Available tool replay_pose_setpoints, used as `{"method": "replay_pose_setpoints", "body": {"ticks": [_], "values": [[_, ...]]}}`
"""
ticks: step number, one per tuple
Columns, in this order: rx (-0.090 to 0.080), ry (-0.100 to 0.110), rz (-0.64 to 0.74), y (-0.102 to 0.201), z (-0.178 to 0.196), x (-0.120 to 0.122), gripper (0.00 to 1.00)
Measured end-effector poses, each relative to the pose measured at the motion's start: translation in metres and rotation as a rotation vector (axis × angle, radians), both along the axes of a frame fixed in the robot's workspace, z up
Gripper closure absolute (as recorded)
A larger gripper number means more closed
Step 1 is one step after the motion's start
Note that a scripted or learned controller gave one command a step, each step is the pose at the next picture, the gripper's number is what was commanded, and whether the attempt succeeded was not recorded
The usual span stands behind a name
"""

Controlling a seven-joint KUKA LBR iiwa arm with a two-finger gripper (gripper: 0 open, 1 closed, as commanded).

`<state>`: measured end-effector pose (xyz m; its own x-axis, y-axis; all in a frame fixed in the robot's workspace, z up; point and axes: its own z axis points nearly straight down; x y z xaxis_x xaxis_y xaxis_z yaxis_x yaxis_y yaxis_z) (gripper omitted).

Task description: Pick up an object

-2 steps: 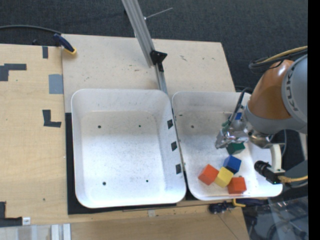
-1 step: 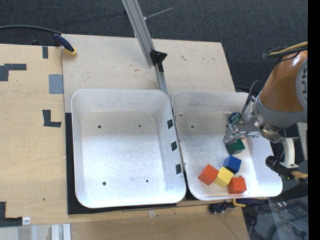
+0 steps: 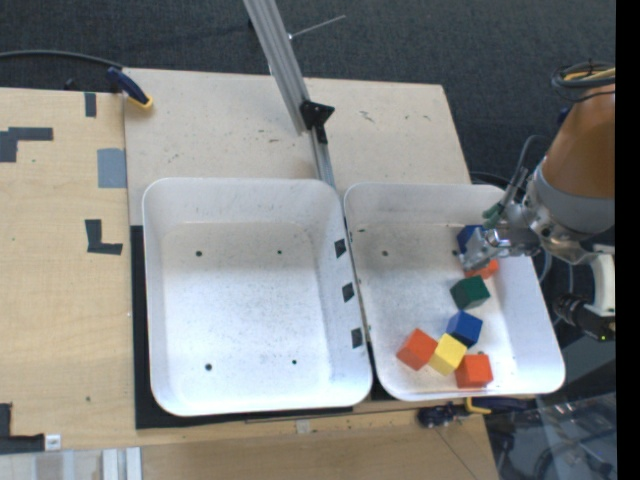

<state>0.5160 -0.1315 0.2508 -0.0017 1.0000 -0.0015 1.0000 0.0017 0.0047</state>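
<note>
Here the claw [image 3: 484, 245] sits low in the right bin [image 3: 400, 218], over a blue block [image 3: 467, 237]; I cannot tell its grip. Green block [image 3: 470, 292] lies just beside. No writing is readable.

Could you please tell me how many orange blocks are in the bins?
2 clearly: one left of the yellow block, one right of it. A third may be hidden under the end effector.

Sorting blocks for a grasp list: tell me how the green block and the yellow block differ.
The green block is dark green; the yellow block is bright yellow. The green block lies apart from other blocks, just below the tool; the yellow block is wedged between blocks nearer the bin's front edge. Both are small cubes in the right bin.
</note>
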Motion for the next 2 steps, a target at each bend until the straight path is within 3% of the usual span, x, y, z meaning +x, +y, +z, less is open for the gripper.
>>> {"method": "replay_pose_setpoints", "body": {"ticks": [2], "values": [[0.003,0.005,0.005,0.086,-0.003,0.045,1.0]]}}
